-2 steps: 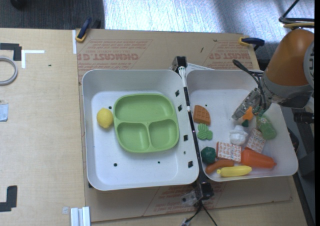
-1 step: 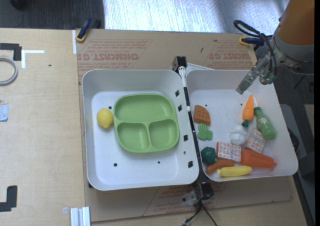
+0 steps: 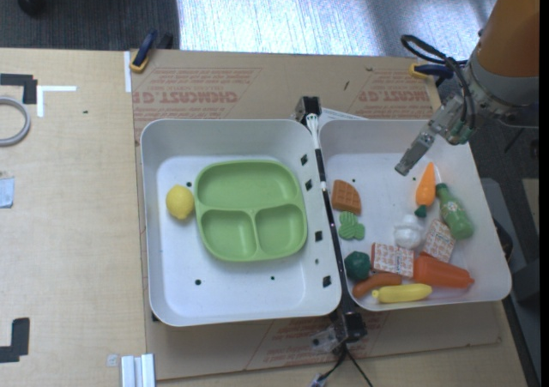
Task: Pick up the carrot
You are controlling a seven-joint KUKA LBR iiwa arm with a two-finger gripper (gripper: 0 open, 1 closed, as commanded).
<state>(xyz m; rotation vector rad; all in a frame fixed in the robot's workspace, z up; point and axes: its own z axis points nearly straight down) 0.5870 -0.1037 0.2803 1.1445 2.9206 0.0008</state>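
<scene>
While the gripper [image 3: 414, 156] is hovering with nothing between its fingers, their spread indiscernible, the carrot [image 3: 443, 272] is lying at five o'clock in the right bin [image 3: 493, 214]. Grasp and lift are remaining.

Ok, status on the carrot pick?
Pincer over the right bin. Small carrot lying loose just beside it, against the green bottle. Bigger orange carrot-like piece at front, patterned box crowding it.

The arm [image 3: 515, 25] is cut off by the right edge; the gripper [image 3: 413, 156] looks blurred.
</scene>
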